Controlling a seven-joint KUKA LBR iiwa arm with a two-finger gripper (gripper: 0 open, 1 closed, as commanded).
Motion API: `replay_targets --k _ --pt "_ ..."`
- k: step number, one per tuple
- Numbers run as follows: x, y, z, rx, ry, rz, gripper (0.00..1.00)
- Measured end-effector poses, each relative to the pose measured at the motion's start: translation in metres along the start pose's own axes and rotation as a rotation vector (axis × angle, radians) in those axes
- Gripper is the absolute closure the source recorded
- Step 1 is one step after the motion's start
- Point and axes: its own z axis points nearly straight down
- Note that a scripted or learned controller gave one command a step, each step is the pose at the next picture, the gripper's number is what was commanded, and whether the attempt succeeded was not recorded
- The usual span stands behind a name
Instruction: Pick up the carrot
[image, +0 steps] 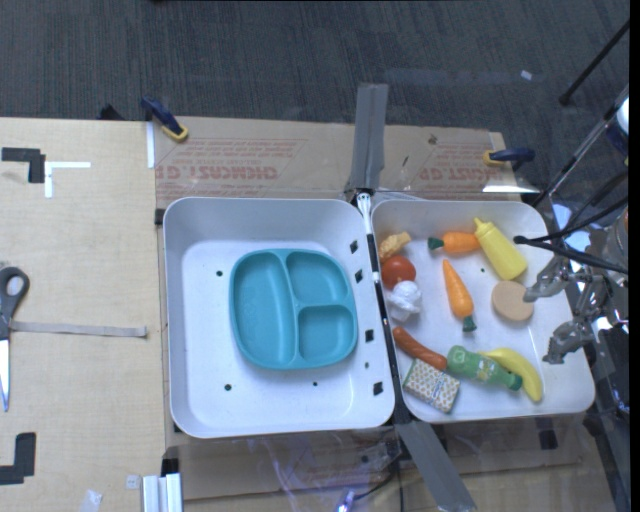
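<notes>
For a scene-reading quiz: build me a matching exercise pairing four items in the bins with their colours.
Items:
1. divided plate
2. mustard bottle
3. tomato
4. bottle lying by the banana

Colours:
A. green
B. red
C. teal
D. yellow

Pairs: 1-C, 2-D, 3-B, 4-A
</notes>
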Motion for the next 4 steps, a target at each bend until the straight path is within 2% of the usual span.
replay_targets --k 1,2,3,4 --pt "-0.002 0.027 0.126 -0.001 0.002 0.124 0.00" --pt "-0.071 0.044 0.131 0.000 0.000 0.147 0.00" --pt "-0.148 0.050 0.133 0.000 0.015 0.183 0.00" --pt "-0.153 0.052 0.135 -0.002 0.032 0.352 0.00"
